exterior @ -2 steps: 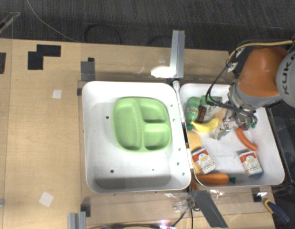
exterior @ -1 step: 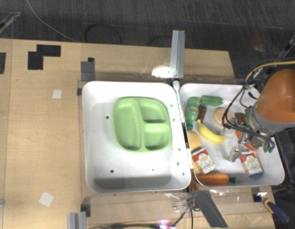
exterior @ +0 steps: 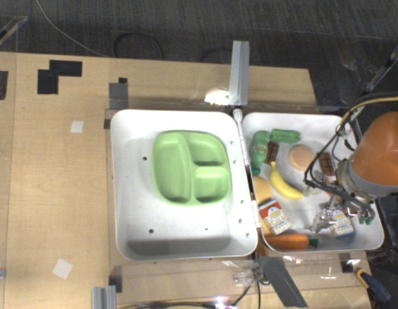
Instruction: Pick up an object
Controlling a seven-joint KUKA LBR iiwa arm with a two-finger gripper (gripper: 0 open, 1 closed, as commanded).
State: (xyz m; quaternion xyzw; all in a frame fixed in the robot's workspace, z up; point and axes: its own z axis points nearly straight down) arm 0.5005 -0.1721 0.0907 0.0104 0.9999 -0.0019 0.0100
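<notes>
**Gripper low in the right bin, a carton just under it**

The gripper (exterior: 334, 212) hangs at the right bin's (exterior: 377, 240) near right corner; I cannot tell its state. A small printed carton (exterior: 341, 225) lies just beneath, toward the near side. Left lies a carrot (exterior: 287, 241), long axis left-right; farther, a banana (exterior: 284, 184).

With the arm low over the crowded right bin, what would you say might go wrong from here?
The tool sits by a small printed packet near the bin's right wall; a grasp there may slip or hit the wall. The banana and carrot lie close, so the arm might nudge them. Loose cables could snag.
</notes>
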